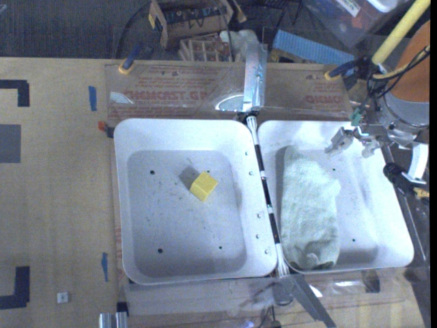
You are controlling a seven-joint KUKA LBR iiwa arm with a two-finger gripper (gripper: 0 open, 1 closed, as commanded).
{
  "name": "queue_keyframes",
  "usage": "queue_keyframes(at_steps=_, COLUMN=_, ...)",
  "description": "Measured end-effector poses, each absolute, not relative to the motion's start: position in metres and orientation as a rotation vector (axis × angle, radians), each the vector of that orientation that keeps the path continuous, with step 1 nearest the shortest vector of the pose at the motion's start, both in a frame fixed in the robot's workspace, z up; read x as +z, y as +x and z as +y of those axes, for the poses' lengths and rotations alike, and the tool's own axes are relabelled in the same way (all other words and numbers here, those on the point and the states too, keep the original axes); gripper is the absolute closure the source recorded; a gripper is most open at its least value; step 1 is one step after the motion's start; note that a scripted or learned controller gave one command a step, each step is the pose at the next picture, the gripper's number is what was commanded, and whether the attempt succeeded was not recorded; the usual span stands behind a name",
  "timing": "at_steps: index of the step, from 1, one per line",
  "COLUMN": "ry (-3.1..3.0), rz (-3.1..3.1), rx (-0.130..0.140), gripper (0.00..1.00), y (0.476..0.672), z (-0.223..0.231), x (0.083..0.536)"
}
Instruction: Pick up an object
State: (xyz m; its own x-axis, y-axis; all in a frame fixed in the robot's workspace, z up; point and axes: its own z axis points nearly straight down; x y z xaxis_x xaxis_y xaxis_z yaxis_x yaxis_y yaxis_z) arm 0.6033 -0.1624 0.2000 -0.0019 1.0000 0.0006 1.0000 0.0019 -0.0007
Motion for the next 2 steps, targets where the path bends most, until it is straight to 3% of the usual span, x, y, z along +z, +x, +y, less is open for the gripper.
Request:
queue_keyframes(at_steps=1, ry=-2.22, rz=-2.226, rx=-0.002, gripper=1.0, y=0.604, z=-0.163, x=0.211)
queue_keyframes(at_steps=2, ry=-2.514, rz=-1.887, rx=-0.001, gripper=1.0, y=0.594, z=-0.066, x=0.31)
